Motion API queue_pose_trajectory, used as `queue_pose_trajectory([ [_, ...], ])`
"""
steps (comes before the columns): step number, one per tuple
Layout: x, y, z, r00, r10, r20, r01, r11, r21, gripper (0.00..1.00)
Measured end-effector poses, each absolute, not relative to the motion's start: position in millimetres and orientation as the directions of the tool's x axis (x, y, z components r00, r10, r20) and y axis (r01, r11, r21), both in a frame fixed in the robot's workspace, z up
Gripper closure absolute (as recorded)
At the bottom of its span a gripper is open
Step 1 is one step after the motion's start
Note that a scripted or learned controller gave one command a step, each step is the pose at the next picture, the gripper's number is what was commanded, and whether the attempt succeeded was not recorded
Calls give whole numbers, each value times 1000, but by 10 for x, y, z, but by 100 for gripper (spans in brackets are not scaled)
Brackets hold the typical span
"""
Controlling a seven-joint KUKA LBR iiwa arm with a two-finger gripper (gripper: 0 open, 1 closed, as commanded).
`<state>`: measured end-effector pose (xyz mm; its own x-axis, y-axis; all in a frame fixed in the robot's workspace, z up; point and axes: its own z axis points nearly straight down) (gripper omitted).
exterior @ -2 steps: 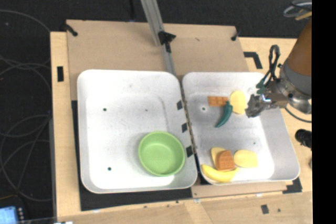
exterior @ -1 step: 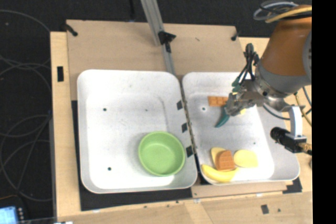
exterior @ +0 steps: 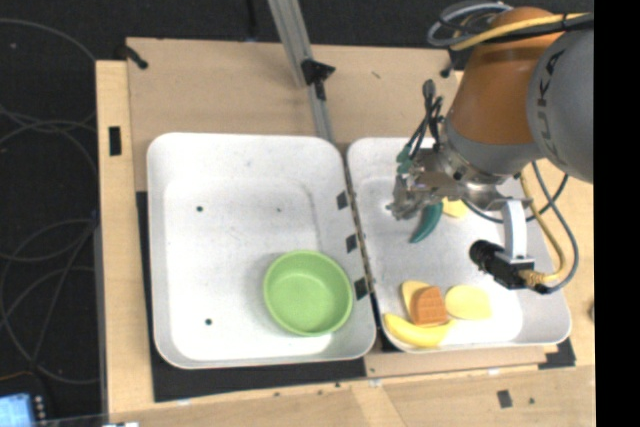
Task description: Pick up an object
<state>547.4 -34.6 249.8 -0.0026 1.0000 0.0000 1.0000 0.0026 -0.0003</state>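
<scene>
gripper [exterior: 412, 205] low in right bin [exterior: 545, 325], finger state unclear | teal object [exterior: 428, 221] just beside gripper, grasp unconfirmed | green bowl [exterior: 307, 291] in left bin [exterior: 180, 205] | banana [exterior: 412, 332], orange block [exterior: 429, 306], yellow piece [exterior: 469, 302] at right bin's near edge

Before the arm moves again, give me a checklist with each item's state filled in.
1. Gripper over the right bin: ok.
2. Object between the fingers: cannot tell; a teal object sits right under the gripper.
3. Other pick targets in the right bin: ok; banana, brown block and yellow piece cluster at the near edge.
4. Green bowl in the left bin, apart from the arm: ok.
5. Cables around the wrist hanging free of the objects: cannot tell.
</scene>
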Motion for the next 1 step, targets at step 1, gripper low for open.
queue_pose_trajectory([
  [1, 5644, 158, 2582, -8, 1000, 2, 1000, 8, 2, 100],
])
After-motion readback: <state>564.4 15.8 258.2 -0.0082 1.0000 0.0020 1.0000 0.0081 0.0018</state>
